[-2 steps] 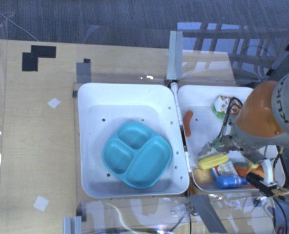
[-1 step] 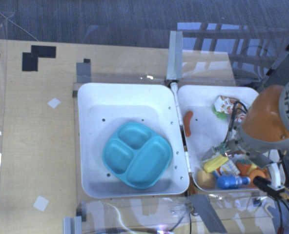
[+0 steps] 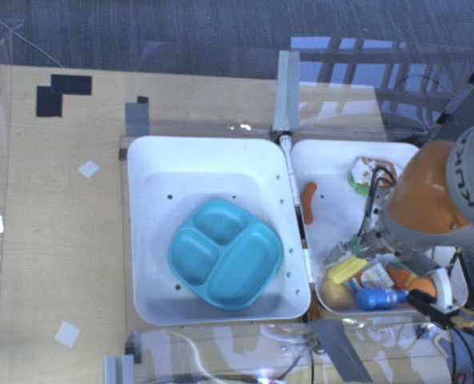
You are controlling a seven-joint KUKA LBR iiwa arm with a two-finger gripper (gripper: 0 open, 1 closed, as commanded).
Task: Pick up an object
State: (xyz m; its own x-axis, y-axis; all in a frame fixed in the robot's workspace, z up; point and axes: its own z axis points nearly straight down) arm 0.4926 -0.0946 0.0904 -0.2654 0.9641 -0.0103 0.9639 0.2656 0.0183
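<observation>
Yellow object (image 3: 346, 268) beneath claw (image 3: 363, 245), right bin (image 3: 325, 174), claw's grip state unclear

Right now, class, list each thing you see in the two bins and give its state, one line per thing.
Blue divided plate: flat, upright, in the left bin.
Red sausage: lying loose in the right bin, near the divider.
Yellow piece: lying tilted in the pile.
Blue piece: lying on its side by the front wall.
Arm: reaching over the right bin.
</observation>
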